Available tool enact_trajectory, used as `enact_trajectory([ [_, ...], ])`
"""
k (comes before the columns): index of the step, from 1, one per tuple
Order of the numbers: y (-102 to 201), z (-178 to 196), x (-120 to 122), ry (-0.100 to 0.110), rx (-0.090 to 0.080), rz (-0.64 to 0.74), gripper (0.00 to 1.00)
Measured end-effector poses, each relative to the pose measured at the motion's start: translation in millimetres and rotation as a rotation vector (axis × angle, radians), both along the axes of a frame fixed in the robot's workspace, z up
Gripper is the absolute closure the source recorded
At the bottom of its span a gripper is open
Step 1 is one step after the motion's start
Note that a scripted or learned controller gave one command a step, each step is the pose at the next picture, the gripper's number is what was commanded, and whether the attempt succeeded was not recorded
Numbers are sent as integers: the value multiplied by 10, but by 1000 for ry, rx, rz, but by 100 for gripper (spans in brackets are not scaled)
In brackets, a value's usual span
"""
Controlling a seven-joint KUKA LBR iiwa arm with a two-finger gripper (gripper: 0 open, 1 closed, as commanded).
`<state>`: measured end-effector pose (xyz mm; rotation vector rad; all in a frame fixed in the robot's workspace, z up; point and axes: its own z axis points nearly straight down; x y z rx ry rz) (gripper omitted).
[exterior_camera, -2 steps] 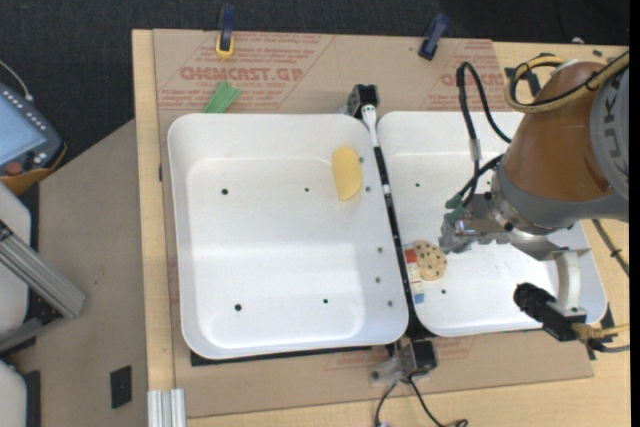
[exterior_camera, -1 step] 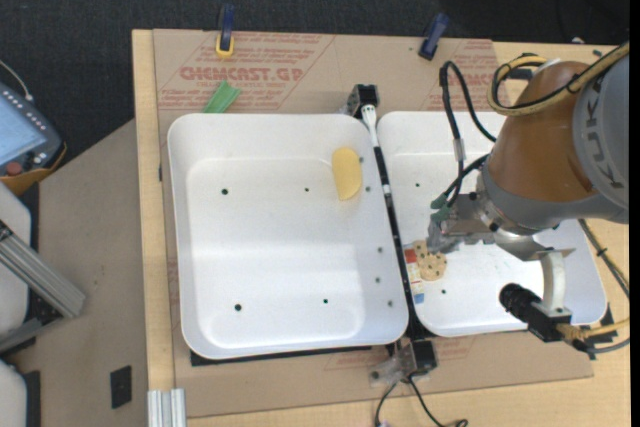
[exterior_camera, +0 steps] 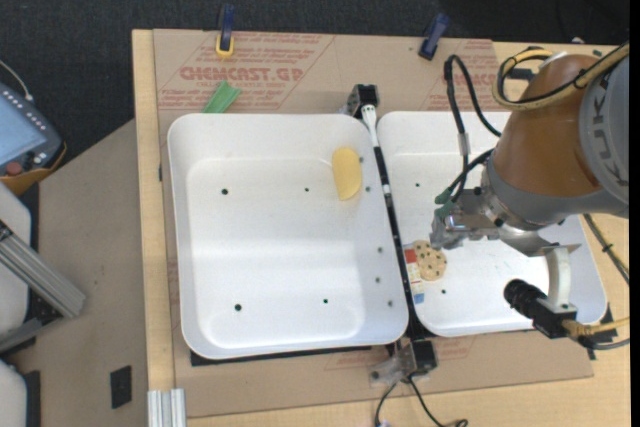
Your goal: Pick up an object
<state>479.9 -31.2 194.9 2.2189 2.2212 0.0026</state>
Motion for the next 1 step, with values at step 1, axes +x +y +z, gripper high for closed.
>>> enact_trajectory([
  [1, -112, -110, -14, 6, 1, -3, 100],
])
